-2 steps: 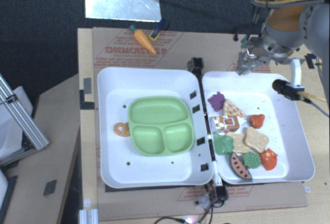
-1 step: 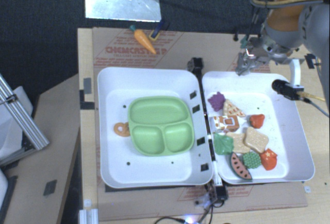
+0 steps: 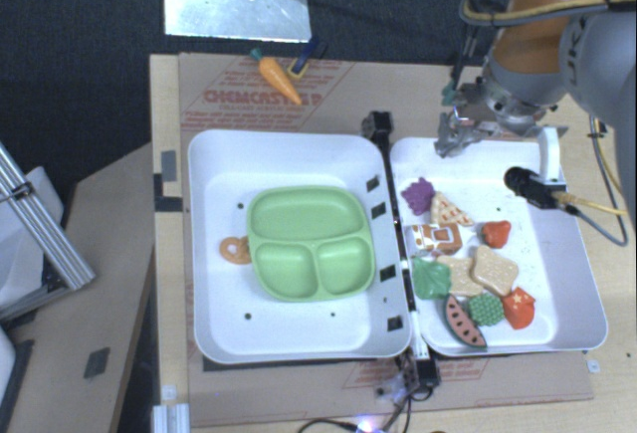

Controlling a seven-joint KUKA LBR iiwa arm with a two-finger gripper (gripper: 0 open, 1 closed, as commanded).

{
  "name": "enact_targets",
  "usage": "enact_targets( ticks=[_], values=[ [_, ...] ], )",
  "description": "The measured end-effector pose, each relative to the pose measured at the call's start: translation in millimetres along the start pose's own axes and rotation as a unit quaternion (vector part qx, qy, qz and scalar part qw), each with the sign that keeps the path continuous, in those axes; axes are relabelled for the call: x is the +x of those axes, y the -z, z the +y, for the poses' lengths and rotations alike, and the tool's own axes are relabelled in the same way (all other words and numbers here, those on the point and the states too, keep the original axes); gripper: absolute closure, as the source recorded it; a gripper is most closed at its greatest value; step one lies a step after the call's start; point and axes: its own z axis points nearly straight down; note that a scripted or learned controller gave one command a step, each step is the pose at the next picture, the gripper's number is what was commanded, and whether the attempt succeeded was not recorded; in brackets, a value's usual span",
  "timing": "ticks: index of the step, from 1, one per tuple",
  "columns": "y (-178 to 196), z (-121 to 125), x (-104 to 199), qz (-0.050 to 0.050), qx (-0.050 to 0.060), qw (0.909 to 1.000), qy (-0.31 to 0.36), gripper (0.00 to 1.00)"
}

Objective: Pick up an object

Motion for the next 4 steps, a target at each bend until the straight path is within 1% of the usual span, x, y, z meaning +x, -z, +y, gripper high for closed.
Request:
enact_targets(
  ticks=[1,2,3,4],
  values=[
    [-10,-19,51,0.0,0.001,1.0,0.0,1.0],
    [-15,-54,99,0.001,0.002,1.0,0.0,1.0],
    [-12,-80,132,0.0,0.002,1.0,0.0,1.0],
    [4,-67,129,0.0,-0.001,1.0,-0.001,1.0]
  ],
)
